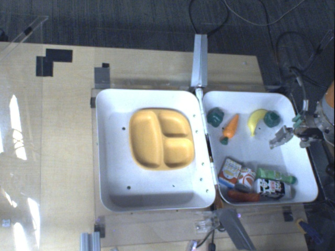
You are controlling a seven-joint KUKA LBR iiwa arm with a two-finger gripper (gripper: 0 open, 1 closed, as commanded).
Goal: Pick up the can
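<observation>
Wood bench (63,156) under two white bins; left bin (110,192) holds a yellow tray (159,138), right bin (303,190) holds the clutter. Using the can (272,187) as reference: it lies on its side at the right bin's near wall, black-and-white label up. Green bottle (276,174) lies just behind it, looks touching. Red item (242,196) and a small box (231,170) crowd its left end. Claw (282,136) sits well behind the can, toward the bin's right wall, nothing between its fingers; whether they're apart or together I can't tell, too blurred. Banana (256,121), carrot (230,127) and two green lumps are further back, out of the way.

Risks as I read them:
- can is round and lying down, likely to roll or squirt out of a pinch
- bottle jammed alongside, claw may grab it instead or take both
- near wall leaves little finger room on that side
- red item could snag a finger at the left end
</observation>
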